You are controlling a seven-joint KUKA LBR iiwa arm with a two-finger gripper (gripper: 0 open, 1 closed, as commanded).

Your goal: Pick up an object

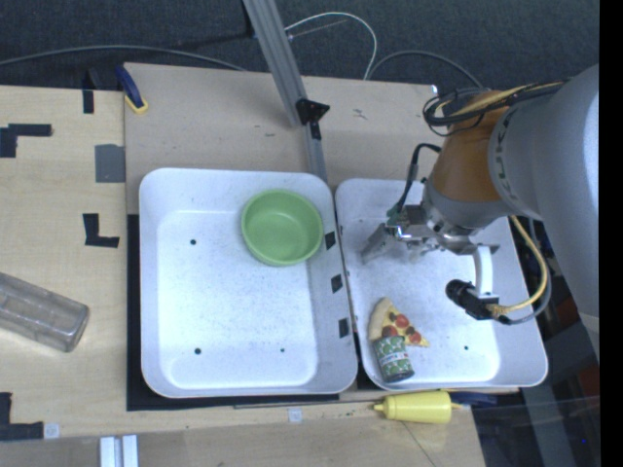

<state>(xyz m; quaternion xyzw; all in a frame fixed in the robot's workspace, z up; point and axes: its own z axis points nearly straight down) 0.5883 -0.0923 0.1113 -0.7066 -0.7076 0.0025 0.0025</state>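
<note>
A green bowl (282,227) sits in the left bin (195,339), near its back right corner. In the right bin (516,353) a toy pizza slice (396,321) lies near the front left, and a small green can (395,359) lies on its side against it. My gripper (384,241) hangs low over the back left part of the right bin, above and behind the pizza slice and apart from it. I see nothing held in it.
A yellow squeeze bottle (421,408) lies on the bench just in front of the right bin. A clear plastic container (39,311) lies at the far left. A grey pole (282,56) slants over the back of the bench. Cables loop around the wrist.
</note>
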